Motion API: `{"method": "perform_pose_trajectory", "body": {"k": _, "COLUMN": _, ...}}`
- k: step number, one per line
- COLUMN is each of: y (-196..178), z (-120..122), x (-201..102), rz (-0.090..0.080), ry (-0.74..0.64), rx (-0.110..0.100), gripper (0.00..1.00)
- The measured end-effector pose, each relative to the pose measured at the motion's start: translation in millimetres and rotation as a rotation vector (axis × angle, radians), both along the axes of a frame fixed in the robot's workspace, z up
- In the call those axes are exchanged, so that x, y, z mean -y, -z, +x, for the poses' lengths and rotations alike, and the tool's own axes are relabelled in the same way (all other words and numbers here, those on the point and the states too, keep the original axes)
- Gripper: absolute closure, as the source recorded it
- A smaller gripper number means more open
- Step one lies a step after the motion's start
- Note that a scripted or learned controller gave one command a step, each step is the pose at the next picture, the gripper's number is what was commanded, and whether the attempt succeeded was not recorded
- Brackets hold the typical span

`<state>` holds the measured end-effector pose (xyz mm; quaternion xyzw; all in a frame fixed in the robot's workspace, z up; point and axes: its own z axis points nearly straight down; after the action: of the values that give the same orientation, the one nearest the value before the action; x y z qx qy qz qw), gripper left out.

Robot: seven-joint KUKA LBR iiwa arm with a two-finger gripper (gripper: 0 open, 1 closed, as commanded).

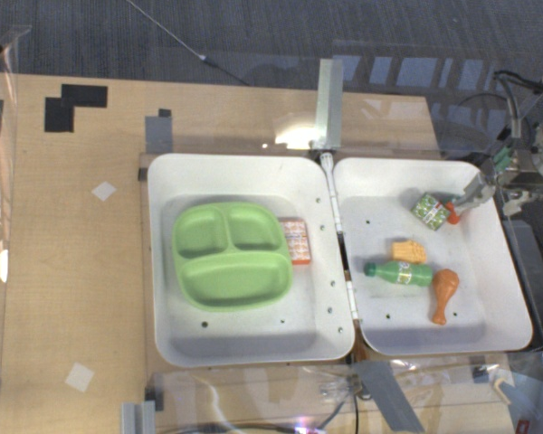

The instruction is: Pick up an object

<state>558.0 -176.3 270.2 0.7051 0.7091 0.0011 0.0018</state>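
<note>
The gripper is being seen at the upper right of the right bin, reaching in over the bin's far right corner; whether anything is being held cannot be told, since the tip is small and blurred. A small red piece is lying just at its tip, and a green-and-white carton is resting tilted, just beside that piece to its left. Nearer the bin's middle, a yellow block is lying just above a green bottle, which is lying on its side, cap to the left. A toy chicken drumstick is lying just to the right of the bottle. In the left bin, a green divided tray is being shown, with a small printed box touching its right edge.
</note>
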Motion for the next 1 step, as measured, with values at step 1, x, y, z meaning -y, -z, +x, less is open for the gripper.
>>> {"method": "perform_pose_trajectory", "body": {"k": 1, "y": 113.3, "z": 73.0, "x": -0.6, "rz": 0.001, "ry": 0.161, "rx": -0.002, "gripper": 0.0}}
